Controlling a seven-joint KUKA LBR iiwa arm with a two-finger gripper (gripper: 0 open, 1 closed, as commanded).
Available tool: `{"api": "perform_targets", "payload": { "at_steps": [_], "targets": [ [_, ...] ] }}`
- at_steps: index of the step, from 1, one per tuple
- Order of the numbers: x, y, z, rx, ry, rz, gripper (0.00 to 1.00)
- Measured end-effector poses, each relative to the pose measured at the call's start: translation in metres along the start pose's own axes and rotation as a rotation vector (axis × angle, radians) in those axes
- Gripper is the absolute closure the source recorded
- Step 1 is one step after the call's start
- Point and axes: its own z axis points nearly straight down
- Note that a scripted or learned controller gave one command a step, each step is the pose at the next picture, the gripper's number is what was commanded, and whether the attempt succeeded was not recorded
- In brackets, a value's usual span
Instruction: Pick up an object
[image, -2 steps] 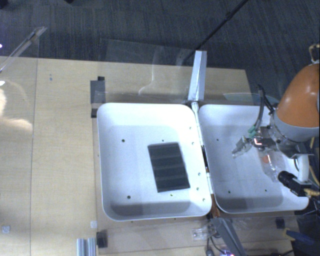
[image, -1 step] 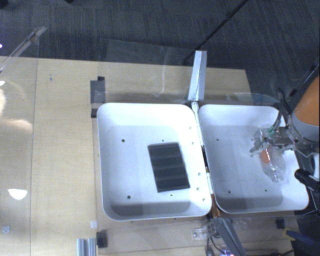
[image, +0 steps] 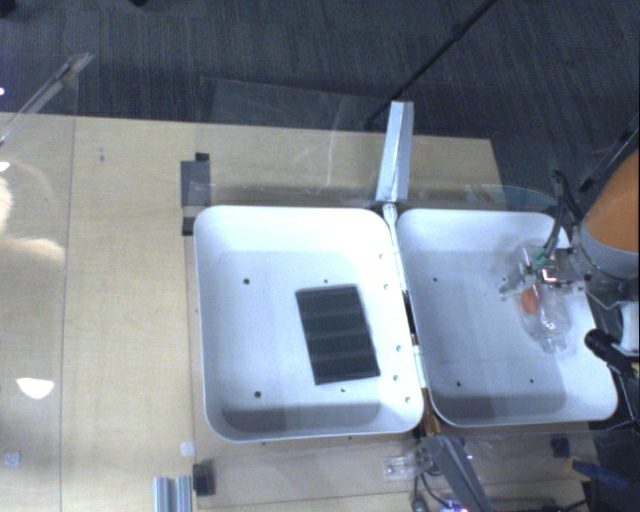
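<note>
A dark ribbed rectangular pad (image: 338, 334) lies flat in the middle of the left bin (image: 225, 300). My gripper (image: 538, 280) hangs over the right side of the right bin (image: 450, 350), reaching in from the right edge. Just under it is a small orange-red piece (image: 528, 297) and a clear, glassy object (image: 549, 327) resting on the bin floor. Whether the gripper touches either of them is hidden by its own body.
A metal post (image: 396, 150) stands behind the seam between the two bins. A dark block (image: 196, 185) sits at the left bin's back left corner. Cables and fittings (image: 450, 475) lie along the bench's front edge.
</note>
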Motion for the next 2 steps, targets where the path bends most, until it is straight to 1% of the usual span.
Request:
{"api": "perform_targets", "payload": {
  "at_steps": [1, 2],
  "targets": [
    [0.01, 0.054, -0.067, 0.055, 0.011, 0.393, 0.0],
    [0.015, 0.065, -0.003, 0.017, 0.006, 0.307, 0.0]
  ]
}}
